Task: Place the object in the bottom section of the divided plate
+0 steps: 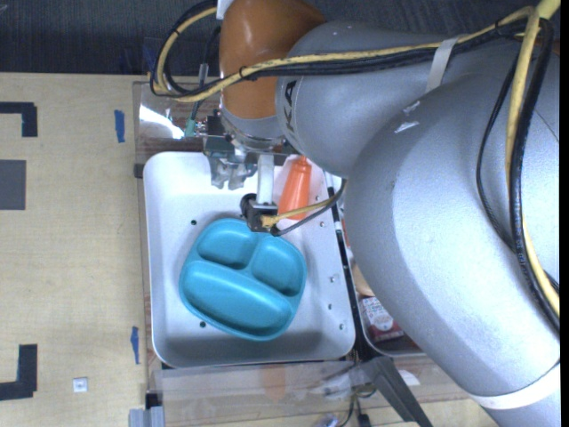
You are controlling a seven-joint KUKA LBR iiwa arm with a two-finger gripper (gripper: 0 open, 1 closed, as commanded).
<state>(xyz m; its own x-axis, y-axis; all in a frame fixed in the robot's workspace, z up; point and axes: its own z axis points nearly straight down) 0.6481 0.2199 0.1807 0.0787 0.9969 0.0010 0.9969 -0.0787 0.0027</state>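
Orange and tapered, the object point(296, 185) lies near the bin's point(169, 265) right wall, beside the fingers point(229, 173), whose opening I cannot tell; the grasp looks not yet made, so next comes gripping it, then carrying it to the blue plate's point(233, 305) bottom section

Lighting was even, moderately bright and came from overhead. Glare: a blown-out white patch sat on bare metal at the white bin's point(164, 238) 11 o'clock corner, and a soft sheen lay on the orange band point(262, 25) at 12 o'clock. Shadows: a faint, narrow one lay beneath the divided plate point(240, 278) toward 7 o'clock. Focus: table point(71, 238) grain was slightly soft, and the arm point(444, 194) at 3 o'clock looked softer.
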